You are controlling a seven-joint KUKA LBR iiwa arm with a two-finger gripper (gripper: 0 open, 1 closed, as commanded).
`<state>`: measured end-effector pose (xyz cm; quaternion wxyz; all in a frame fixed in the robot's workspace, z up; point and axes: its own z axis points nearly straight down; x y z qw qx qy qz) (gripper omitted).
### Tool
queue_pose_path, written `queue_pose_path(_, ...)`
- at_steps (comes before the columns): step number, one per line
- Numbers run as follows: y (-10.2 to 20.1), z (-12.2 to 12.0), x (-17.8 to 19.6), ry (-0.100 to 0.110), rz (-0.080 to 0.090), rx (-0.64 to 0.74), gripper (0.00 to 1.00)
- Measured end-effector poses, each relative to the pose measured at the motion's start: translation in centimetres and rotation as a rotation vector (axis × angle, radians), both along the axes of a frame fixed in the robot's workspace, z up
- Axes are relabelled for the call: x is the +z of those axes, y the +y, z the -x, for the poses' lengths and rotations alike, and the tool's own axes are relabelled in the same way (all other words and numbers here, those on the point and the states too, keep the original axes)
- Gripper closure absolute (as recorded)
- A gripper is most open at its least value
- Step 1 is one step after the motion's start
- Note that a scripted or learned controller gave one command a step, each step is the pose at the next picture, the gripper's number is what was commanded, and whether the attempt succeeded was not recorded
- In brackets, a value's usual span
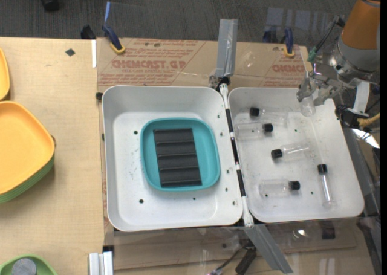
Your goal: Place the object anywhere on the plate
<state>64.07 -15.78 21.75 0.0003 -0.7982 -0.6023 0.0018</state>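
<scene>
Five clear vials [290, 151] barely show; end effector [314, 89] finger state can't be told.

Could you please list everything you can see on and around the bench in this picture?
Bins: two, white, side by side mid-bench.
Plate: one, teal, in the left bin.
Ridged insert: one, black, on the plate.
Vials: five, clear with black caps, scattered in the right bin.
Cardboard sheet: one, brown with red print, behind the bins.
Clamps: two, blue, on the cardboard's far edge.
Stacked plates: yellow over green, far left on the wooden top.
Gripper: one, above the right bin's far right corner; whether it holds anything is unclear.
Arm: one, grey with orange band, upper right.
</scene>
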Motion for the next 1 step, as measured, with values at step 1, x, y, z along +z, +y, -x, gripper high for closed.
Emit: queue_pose_path(1,0.0,-0.01,0.02,0.0,0.0,0.0,0.0)
